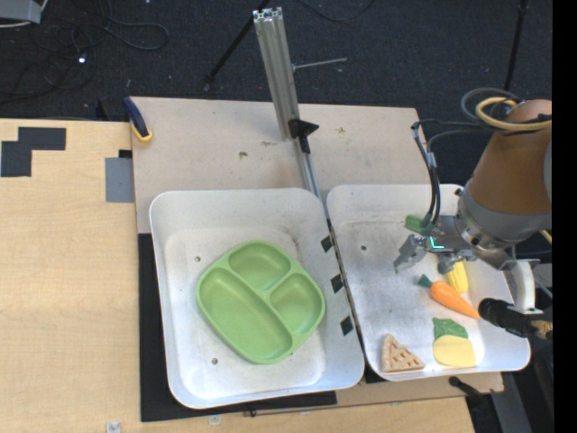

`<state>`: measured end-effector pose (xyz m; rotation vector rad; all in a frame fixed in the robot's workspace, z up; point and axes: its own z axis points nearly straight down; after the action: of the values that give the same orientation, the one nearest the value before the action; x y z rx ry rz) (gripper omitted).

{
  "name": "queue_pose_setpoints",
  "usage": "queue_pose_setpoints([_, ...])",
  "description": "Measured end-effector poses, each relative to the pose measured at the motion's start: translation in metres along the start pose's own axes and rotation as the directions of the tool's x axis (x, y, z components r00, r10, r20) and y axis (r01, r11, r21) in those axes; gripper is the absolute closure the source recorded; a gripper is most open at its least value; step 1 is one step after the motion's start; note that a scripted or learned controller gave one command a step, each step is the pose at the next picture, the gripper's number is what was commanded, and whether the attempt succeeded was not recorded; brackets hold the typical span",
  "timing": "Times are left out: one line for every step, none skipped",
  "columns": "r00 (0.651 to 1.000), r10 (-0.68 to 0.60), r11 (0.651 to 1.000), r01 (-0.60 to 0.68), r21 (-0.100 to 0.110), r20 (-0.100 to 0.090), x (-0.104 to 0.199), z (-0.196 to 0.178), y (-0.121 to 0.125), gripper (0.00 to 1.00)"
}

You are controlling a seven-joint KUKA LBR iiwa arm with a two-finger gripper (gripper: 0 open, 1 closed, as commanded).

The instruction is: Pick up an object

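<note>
On the worktop [81,269], two shallow white bins sit side by side. The left bin [180,233] carries a green divided plate [261,301] with three compartments, lying slightly askew near the bin's middle. The right bin [370,269] holds the toy food, all gathered toward its right and lower parts: a yellow corn cob [458,276], an orange carrot [453,299] just below it and seemingly touching it, a yellow piece with a green top [453,344] near the lower right corner, and a triangular sandwich-like wedge [399,354] by the bin's bottom rim. The arm [509,179] comes in from the right, and its gripper [415,250] hangs over the right bin's middle, just left of the corn cob. Its fingers [404,257] look spread and released, with nothing between them. A metal post [278,70] rises behind the bins, and a blue-and-yellow tool [138,120] lies at the board's far left corner.
</note>
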<state>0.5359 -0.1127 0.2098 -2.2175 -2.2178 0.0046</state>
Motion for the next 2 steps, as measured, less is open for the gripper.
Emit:
queue_pose_setpoints([1.000, 0.000, 1.000, 0.000, -0.002, 0.000, 0.000, -0.001, 0.001, 0.00])
queue_pose_setpoints([1.000, 0.000, 1.000, 0.000, 0.003, 0.000, 0.006, 0.062, -0.002, 0.00])
